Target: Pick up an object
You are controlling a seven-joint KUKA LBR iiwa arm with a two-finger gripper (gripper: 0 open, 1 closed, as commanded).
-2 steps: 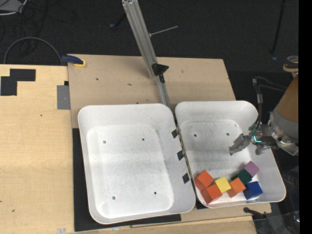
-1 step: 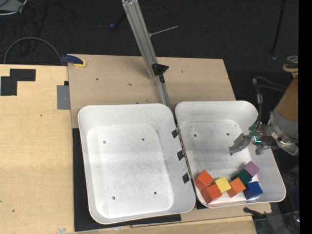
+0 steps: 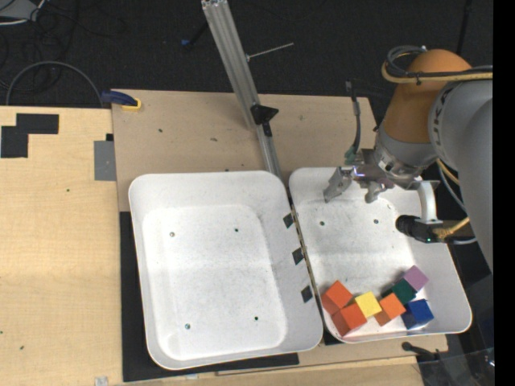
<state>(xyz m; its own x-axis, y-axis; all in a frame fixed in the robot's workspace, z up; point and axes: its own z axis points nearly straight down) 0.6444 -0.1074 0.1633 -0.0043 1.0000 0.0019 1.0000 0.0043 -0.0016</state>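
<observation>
Several small blocks lie bunched in the near corner of the right bin [image 3: 354,232]: two red-orange blocks [image 3: 344,306], a yellow block [image 3: 368,304], an orange block [image 3: 393,305], a dark green block [image 3: 403,289], a purple block [image 3: 415,278] and a blue block [image 3: 418,313]. My gripper [image 3: 355,189] hovers over the far end of the right bin, well away from the blocks. Its two fingers are spread apart, with nothing between them.
The left bin [image 3: 213,264] sits beside the right one, with black clips [image 3: 297,255] along the shared edge. An aluminium post [image 3: 237,71] rises at a slant behind the bins. The grey arm with its orange band [image 3: 422,95] fills the right side.
</observation>
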